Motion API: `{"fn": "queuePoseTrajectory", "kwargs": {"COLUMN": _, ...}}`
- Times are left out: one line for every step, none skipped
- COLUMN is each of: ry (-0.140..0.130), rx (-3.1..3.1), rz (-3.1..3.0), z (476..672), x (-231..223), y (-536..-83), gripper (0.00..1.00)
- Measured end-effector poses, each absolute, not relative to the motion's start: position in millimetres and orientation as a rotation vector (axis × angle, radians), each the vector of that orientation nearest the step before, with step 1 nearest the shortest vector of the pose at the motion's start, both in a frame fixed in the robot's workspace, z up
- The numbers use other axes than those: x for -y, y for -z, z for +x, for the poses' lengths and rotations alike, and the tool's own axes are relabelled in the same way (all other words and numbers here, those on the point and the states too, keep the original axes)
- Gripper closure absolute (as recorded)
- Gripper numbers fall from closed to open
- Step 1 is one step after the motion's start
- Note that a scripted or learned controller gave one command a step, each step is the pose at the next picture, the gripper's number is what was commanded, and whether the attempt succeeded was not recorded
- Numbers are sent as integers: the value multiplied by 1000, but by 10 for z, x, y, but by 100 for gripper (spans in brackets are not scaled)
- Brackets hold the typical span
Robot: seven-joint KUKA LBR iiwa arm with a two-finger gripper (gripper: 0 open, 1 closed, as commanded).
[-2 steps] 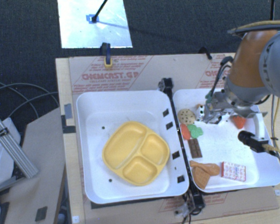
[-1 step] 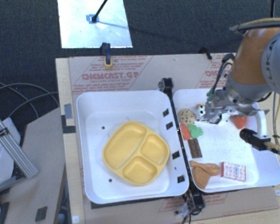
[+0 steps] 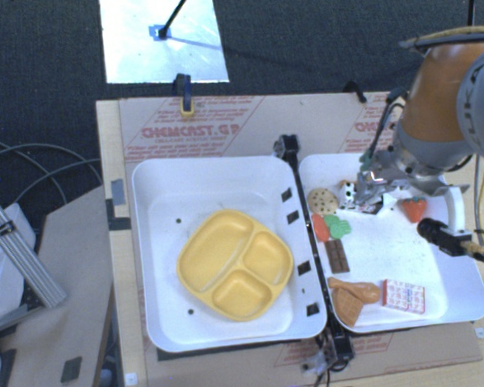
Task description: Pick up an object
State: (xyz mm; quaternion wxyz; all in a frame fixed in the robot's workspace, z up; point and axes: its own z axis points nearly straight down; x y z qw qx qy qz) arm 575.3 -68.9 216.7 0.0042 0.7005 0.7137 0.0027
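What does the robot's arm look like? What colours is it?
The arm is fat and rounded, grey, with a wide orange band above its wrist. At its end is a small silvery metal pincer. Thin dark cables run down the arm toward the pincer.

A yellow divided plate (image 3: pixel 234 264) fills the left bin (image 3: pixel 158 236), while right of it the arm's tool (image 3: pixel 364 190) hangs over a cookie (image 3: pixel 321 199), chocolate bar (image 3: pixel 336 256) and carrot (image 3: pixel 413 210).
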Motion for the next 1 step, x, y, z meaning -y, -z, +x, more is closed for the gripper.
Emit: {"fn": "queuePoseTrajectory", "kwargs": {"ry": 7, "rx": -2219, "rz": 2232, "z": 4950, "x": 1013, "y": -806, "gripper": 100}}
